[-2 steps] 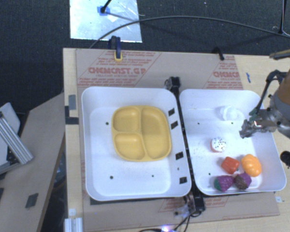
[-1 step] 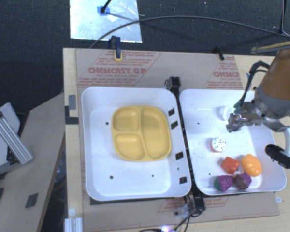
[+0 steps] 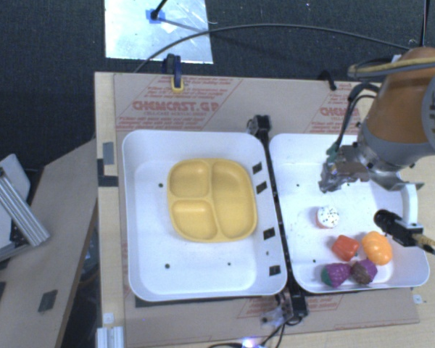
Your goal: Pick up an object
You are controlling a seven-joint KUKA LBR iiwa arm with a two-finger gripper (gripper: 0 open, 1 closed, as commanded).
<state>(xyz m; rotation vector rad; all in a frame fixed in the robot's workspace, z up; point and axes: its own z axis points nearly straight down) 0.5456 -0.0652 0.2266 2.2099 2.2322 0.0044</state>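
Toys (image 3: 354,259) are clustered in the right bin (image 3: 304,158); a yellow tray (image 3: 210,199) is held by the left bin (image 3: 141,194); finger spread cannot be told.

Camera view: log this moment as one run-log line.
stage: approach | gripper: over right bin, nothing seen held | nearest: speckled ball | left bin: yellow tray

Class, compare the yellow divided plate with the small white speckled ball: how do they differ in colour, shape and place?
The yellow divided plate is flat with three compartments; the white speckled ball is round and far smaller. The plate is plain yellow; the ball is white with tiny dots. The plate lies in the left bin, the ball in the right bin. Both rest untouched on white floors.
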